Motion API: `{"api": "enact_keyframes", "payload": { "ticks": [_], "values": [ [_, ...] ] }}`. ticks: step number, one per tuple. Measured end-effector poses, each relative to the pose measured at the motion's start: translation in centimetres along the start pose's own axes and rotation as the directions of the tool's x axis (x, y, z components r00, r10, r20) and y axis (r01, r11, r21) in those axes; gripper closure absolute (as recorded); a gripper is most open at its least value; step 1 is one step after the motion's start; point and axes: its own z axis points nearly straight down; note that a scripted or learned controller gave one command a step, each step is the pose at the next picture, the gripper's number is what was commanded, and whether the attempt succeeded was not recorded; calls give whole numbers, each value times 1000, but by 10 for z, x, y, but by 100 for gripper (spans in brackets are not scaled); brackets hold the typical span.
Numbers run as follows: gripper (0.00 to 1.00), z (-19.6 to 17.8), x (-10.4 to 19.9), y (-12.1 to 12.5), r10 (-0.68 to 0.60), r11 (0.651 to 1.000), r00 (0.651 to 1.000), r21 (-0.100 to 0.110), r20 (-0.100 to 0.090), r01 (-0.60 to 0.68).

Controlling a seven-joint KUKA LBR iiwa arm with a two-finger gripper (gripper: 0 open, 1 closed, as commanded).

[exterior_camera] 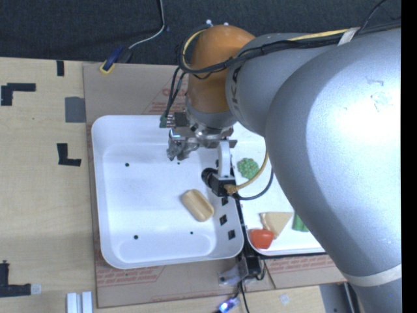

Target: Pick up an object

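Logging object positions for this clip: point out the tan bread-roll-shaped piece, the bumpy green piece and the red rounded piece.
Tan bread-roll-shaped piece [197, 205]: camera view, middle of its top.
Bumpy green piece [247, 167]: camera view, centre of its knobbly surface.
Red rounded piece [261, 238]: camera view, middle of its visible face.

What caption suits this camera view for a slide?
KUKA arm's gripper poised over the left bin, above a tan bread-like piece.

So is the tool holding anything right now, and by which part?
Nothing is visibly held: the tool hangs over the left bin, apart from the tan bread-like piece.
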Motion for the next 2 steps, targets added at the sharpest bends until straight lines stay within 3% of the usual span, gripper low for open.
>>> {"api": "enact_keyframes", "payload": {
  "ticks": [1,2],
  "values": [
    [100,-52,75,1,-4,1000,1000,-7,-4,4],
    [100,-78,101,-72,-3,1000,1000,-1,-3,3]
  ]
}}
